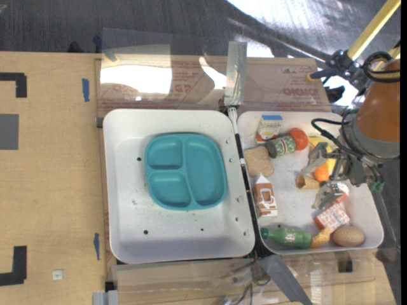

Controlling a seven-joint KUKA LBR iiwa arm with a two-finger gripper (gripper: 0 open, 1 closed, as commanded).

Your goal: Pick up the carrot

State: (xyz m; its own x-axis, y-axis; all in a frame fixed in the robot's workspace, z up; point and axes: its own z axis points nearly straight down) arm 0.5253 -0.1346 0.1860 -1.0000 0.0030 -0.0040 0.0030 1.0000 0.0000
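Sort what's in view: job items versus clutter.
Job: carrot; gripper over it, in the right bin.

Clutter: teal plate in the left bin; green bottle; milk carton; potato; bread slice.

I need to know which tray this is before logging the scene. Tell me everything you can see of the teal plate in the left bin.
The teal plate is a rounded-rectangular divided plate that looks like smooth plastic. Raised ridges split it into three compartments: two smaller ones on the view's left, one long one on the right. It lies flat and face up near the middle of the left bin, resting on the bin's white floor. Nothing sits in it or touches it otherwise.
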